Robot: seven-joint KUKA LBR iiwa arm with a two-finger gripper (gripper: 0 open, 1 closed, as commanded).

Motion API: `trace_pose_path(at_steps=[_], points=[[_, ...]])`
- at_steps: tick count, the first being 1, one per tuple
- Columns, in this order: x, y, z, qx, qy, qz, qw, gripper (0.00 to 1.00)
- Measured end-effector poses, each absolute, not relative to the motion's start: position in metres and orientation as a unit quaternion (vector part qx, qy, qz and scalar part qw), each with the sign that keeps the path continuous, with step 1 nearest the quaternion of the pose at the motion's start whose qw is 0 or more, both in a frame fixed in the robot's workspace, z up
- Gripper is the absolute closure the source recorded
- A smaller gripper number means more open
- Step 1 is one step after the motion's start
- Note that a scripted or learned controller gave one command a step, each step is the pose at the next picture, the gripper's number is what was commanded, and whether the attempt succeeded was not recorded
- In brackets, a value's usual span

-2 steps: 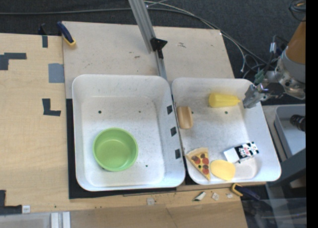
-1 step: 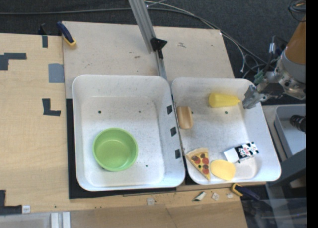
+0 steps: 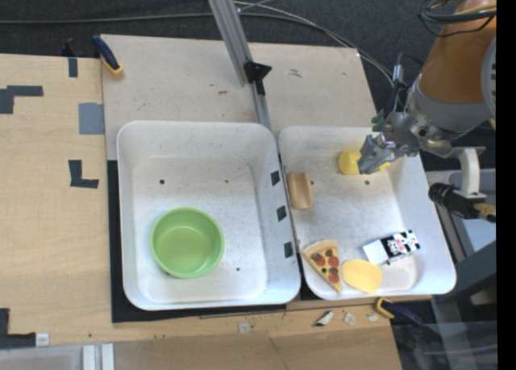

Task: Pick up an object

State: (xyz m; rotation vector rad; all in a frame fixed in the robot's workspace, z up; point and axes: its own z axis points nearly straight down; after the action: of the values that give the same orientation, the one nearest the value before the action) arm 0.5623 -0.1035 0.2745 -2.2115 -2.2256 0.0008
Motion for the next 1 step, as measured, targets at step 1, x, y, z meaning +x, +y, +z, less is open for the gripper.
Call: trace_pose_path(at_steps=[1], points=[[0.5684,-0.0533,0.2715,-0.705,-0.709,0.0009,0.002,1.0]])
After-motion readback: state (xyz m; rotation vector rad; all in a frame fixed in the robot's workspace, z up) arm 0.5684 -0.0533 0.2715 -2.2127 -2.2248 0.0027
